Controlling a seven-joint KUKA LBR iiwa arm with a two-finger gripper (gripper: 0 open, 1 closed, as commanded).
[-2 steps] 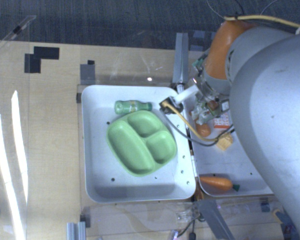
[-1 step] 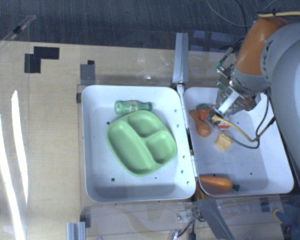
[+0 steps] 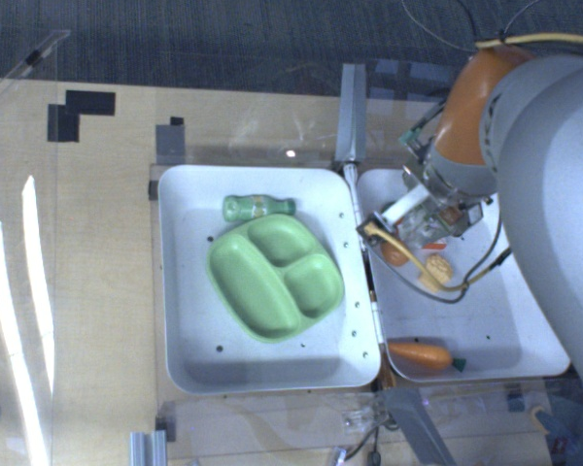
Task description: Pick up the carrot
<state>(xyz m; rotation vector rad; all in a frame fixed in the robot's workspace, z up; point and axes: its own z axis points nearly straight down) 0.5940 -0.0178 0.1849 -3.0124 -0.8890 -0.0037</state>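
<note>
Carrot (image 3: 421, 355) at right bin's near edge, well below the fingers (image 3: 405, 233).

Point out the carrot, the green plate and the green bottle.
carrot (image 3: 420, 355): camera view, middle of its orange body.
green plate (image 3: 272, 304): camera view, floor of its largest compartment.
green bottle (image 3: 253, 207): camera view, middle of its body.

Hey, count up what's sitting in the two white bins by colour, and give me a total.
Green: 2, divided plate and bottle
Orange: 1, carrot
Yellowish pieces under the gripper: 2, near; exact kind unclear
Total: 5
</note>
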